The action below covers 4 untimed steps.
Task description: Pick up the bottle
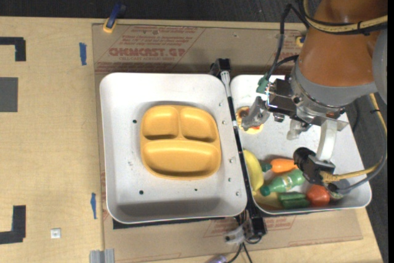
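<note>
Bench (49, 151): two shallow white bins, side by side.
Left bin (117, 132): one yellow divided tray (180, 140) with three compartments, lying in the middle.
Right bin (280, 143): five items clustered in the near part.
- One green bottle (285, 182) lay on its side close to the near wall, between one yellow banana (253, 170) on its left and one red tomato (318, 195) on its right.
- One orange carrot (284, 164) lay just beyond it.
- One dark green piece (293, 199) lay just nearer.

One small orange-and-yellow item (246, 113), partly hidden, sat at the far left of that bin.
One tool (253, 119) hung over that item, well apart from the bottle. Whether it was wide or narrow could not be told.
</note>
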Tool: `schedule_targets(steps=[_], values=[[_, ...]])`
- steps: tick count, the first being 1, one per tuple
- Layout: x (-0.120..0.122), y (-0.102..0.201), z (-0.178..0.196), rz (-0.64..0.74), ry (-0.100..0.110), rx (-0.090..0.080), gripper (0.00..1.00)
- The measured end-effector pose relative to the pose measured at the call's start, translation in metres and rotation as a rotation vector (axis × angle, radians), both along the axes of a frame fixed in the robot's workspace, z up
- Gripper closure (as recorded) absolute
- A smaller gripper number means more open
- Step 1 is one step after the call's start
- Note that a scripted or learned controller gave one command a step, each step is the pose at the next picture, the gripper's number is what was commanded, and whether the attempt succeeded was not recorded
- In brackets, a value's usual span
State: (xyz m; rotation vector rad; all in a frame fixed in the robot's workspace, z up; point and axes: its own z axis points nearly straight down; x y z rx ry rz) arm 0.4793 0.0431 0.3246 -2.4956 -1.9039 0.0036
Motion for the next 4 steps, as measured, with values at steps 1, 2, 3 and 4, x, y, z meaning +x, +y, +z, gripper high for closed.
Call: schedule_targets(steps=[1,2,3,4], values=[[0.0000,0.0000,0.0000,0.000,0.000,0.000,0.00],[0.0000,0.0000,0.0000,0.000,0.000,0.000,0.00],[0.0000,0.0000,0.0000,0.000,0.000,0.000,0.00],[0.0000,-0.0001,0.0000,0.000,0.000,0.000,0.00]])
